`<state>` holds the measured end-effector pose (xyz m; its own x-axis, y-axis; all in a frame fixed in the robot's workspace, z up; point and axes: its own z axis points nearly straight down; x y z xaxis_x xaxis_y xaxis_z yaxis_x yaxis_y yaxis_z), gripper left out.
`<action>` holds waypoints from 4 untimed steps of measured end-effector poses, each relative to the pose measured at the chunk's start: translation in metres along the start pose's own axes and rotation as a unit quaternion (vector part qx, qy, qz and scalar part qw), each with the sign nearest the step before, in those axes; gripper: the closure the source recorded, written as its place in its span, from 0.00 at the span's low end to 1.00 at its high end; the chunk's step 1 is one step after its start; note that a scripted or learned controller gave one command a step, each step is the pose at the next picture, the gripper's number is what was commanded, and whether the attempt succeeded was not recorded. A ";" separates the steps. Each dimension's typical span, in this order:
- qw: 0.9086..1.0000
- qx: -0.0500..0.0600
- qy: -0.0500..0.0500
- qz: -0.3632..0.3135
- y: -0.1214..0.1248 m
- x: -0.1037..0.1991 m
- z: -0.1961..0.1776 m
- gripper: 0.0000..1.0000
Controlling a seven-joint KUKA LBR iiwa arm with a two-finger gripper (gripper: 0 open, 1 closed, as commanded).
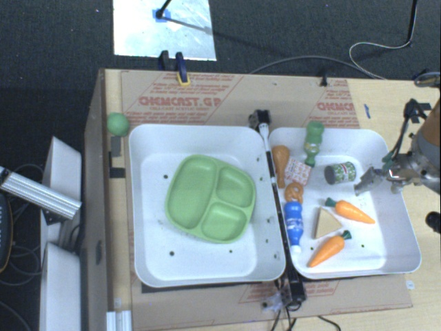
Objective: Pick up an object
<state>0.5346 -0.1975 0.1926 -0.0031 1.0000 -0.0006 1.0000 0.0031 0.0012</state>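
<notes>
camera view: gripper [366, 178] sits low over the right bin's [403, 236] right side, can't tell its grip state tbh
nearest carrot [351, 211]: just below-left of it
carrot axis: runs left-right, slight tilt
can [340, 172]: just left, equally close

The arm [427, 154] is cut off at three o'clock; the pincer [368, 179] is too small and blurred to read.
</notes>
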 end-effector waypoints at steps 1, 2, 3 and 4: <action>1.000 0.000 0.000 -0.001 0.044 0.000 0.108 0.00; 1.000 -0.001 0.000 -0.001 0.107 0.006 0.108 0.00; 1.000 0.001 0.001 -0.001 0.135 -0.008 0.106 0.00; 1.000 0.001 0.001 -0.001 0.135 -0.008 0.106 0.00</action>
<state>0.6696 -0.2055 0.0866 -0.0060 1.0000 0.0010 1.0000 0.0060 -0.0004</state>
